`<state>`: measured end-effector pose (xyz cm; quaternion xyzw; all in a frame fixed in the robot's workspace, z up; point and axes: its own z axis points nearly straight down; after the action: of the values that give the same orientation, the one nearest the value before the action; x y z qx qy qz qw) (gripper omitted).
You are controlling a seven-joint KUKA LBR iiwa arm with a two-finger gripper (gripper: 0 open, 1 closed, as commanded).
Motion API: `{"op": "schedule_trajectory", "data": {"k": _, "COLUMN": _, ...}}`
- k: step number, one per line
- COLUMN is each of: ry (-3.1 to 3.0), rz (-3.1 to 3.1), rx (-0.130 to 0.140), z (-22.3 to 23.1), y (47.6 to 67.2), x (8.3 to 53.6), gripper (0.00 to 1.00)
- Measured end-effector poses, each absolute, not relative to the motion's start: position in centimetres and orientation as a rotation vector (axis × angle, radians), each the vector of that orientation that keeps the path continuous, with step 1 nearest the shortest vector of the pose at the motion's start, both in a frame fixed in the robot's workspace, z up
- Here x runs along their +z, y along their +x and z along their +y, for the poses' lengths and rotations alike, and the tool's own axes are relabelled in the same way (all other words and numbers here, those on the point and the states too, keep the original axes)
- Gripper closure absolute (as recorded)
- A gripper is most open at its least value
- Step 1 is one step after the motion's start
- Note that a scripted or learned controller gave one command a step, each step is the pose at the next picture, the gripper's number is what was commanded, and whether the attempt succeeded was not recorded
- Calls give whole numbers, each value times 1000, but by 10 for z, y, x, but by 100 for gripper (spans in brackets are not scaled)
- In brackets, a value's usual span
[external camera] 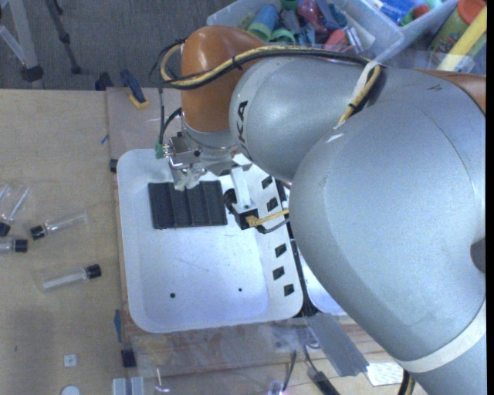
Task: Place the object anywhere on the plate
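Claw [187,179] low over the far edge of a dark ribbed rectangular object [188,205], touching or just above it; hard to tell. Object flat in the far part of the left white bin [201,297], long axis running left to right, ribs running near to far. Beyond, a tan desk [54,154] with small clear vials [71,275] lying at left, a clear tub of coloured toys [309,23] at the far side, grey floor behind.
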<state>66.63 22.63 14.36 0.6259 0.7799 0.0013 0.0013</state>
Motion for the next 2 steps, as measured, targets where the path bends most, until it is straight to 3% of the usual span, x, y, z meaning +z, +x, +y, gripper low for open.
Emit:
{"op": "schedule_trajectory", "data": {"k": 1, "ry": 1471, "rz": 2771, "rx": 5, "z": 211, "y": 667, "x": 266, "gripper": 100}}
{"op": "schedule_trajectory", "data": {"k": 2, "ry": 1807, "rz": 2564, "rx": 6, "z": 202, "y": 667, "x": 375, "gripper": 100}}
